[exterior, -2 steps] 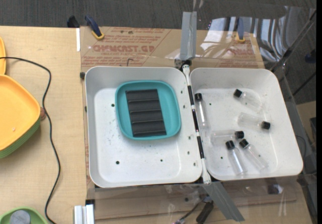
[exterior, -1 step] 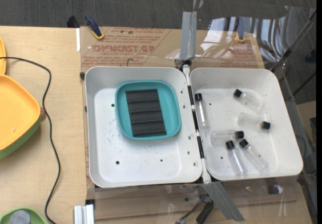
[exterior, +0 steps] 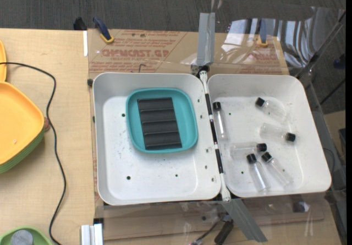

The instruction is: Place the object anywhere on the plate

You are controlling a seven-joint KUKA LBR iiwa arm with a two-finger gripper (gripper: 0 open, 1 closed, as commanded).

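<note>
We are seeing a wooden tabletop [exterior: 60, 128] carrying two white bins. The teal plate [exterior: 161, 120] is sitting in the left bin [exterior: 110, 172]; clear black-capped vials [exterior: 257, 172] are lying scattered in the right bin [exterior: 308, 128], well apart from it. A black cable [exterior: 54, 145] is trailing beside yellow dishes [exterior: 16, 123].

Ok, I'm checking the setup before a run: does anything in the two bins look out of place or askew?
Mostly tidy. The teal plate sits flat in the left bin. In the right bin, the clear vials lie tipped over and scattered at different angles, one pressed along the left wall. No visible spill or damage.
</note>
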